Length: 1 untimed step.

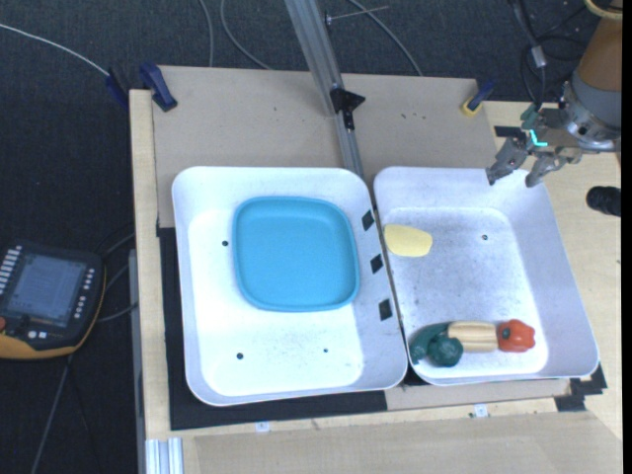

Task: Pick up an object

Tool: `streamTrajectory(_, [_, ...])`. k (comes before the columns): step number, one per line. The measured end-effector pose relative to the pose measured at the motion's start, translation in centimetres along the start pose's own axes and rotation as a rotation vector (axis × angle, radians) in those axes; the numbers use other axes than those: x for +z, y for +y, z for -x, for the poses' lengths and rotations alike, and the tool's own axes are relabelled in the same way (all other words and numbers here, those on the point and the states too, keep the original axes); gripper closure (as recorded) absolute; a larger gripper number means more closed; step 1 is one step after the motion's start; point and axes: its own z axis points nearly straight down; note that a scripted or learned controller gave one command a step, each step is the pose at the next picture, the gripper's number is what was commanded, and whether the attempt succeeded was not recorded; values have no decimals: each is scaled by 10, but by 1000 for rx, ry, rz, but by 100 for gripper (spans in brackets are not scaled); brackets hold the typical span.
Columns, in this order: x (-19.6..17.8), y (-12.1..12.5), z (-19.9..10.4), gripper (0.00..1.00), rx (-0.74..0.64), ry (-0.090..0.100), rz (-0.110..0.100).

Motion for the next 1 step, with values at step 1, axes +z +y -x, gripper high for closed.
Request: streamTrajectory(1, [0, 0, 0, 0, 0, 0, 0])
